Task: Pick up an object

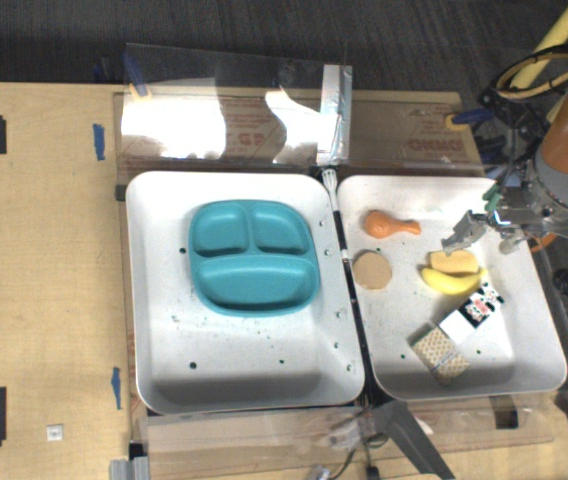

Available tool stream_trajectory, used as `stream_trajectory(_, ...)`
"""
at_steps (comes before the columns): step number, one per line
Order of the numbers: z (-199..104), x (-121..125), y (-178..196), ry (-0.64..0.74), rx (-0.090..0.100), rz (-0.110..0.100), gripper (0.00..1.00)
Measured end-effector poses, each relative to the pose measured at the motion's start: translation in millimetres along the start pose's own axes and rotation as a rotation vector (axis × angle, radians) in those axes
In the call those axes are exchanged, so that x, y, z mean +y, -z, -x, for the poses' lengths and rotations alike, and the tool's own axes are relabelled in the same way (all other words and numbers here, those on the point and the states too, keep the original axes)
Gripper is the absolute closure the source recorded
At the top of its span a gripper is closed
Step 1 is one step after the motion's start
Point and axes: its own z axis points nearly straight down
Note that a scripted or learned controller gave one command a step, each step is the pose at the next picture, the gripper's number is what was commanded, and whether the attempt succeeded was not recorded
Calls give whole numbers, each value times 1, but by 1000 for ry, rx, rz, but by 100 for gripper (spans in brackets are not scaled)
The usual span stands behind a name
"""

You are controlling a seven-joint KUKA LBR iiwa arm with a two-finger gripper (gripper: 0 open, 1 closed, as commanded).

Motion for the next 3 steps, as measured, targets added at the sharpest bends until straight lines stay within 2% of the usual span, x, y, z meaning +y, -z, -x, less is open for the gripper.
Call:
stream_trajectory(1, -1, 58, -29, 145, -2, 3, 0)
stream_trajectory(2, 13, -3, -124, 287, -4, 7, 0)
stream_trajectory(3, 13, -1, -112, 285, -5, 13, 100)
